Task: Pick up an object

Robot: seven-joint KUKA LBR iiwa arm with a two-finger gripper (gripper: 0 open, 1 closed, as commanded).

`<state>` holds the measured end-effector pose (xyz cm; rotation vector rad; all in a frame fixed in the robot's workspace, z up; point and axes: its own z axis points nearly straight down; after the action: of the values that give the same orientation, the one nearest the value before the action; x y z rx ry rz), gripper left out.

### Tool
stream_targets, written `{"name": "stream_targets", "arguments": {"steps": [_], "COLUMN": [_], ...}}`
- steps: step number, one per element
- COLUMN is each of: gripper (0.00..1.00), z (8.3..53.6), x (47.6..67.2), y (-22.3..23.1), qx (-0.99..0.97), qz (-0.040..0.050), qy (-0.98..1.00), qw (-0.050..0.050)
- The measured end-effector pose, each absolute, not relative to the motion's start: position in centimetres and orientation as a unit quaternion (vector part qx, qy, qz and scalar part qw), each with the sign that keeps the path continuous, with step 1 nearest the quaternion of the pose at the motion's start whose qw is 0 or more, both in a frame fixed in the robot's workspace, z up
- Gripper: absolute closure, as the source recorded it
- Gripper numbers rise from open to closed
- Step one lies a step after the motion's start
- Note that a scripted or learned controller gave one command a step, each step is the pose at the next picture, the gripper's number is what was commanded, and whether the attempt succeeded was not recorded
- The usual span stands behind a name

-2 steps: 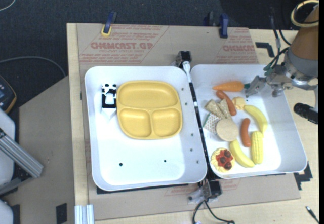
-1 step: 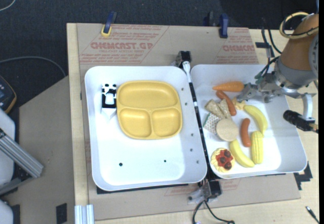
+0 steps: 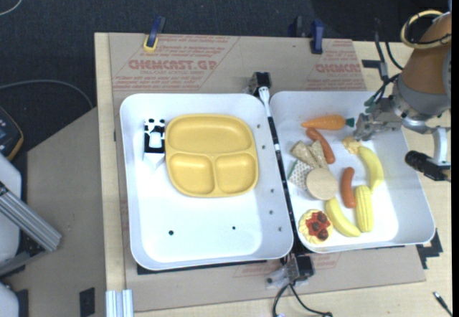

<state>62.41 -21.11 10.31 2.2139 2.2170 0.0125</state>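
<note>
Tool (image 3: pixel 361 129) low beside carrot (image 3: pixel 324 122)

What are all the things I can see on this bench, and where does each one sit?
Bins: 2, white, side by side; left bin, right bin.
Divided plate: 1, yellow, three compartments, in the left bin.
Carrot: 1, orange, top of the right bin.
Sausages: 2, reddish; one below the carrot, one mid-bin.
Bananas: 2, yellow; one at the right, one near the front.
Corn cob: 1, yellow, beside the front banana.
Round flat piece: 1, beige, mid-bin.
Tart: 1, with red berries, front left corner of the right bin.
Clamps: 2; yellow, blue, at the board's back edge.
Arm: 1, grey and orange, from the right.
Gripper: 1, over the right bin's top.
</note>
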Motion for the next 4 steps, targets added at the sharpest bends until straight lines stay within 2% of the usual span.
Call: {"name": "stream_targets", "arguments": {"steps": [2, 3, 4], "gripper": [1.0, 1.0, 1.0], "z": [22.1, 22.2, 23.0], "x": [63.0, 60.6, 56.9], "y": [-20.7, -16.9, -12.4], "qx": [0.707, 0.706, 0.706], "qz": [0.0019, -0.0001, -0.0003], "qy": [0.708, 0.708, 0.708], "qw": [0.004, -0.001, -0.002]}}
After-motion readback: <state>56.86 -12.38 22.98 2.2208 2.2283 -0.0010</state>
